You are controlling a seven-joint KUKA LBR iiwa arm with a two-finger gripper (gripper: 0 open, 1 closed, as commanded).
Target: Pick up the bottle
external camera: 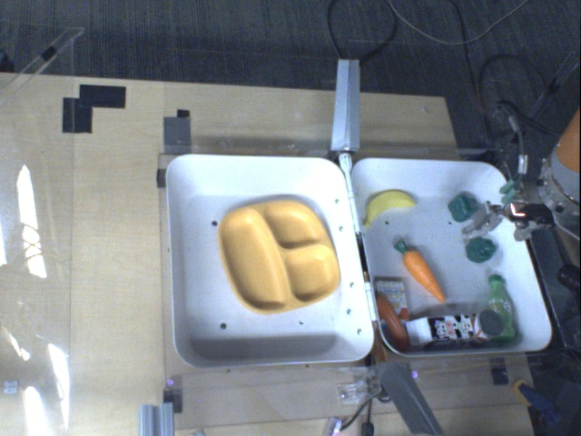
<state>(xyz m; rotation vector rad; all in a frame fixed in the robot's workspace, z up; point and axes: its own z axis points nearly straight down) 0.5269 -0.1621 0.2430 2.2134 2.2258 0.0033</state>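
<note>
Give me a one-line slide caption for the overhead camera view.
Gripper poised over the right bin, short of the green bottle near the carrot; yellow tray sits left.

Right bin [536, 271] is pretty crowded along the front wall: the green bottle [497, 305] sits in the near-right corner with a dark carton [451, 329] lying right against it and a red thing [392, 321] jammed in the near-left corner. A carrot [422, 275] lies mid-bin, two teal bits [472, 228] sit toward the right wall, and a lemon [388, 204] sits in the back-left. There's open floor between carrot and bottle. The left bin [186, 271] is mostly taken up by a yellow tray [277, 254].
</note>
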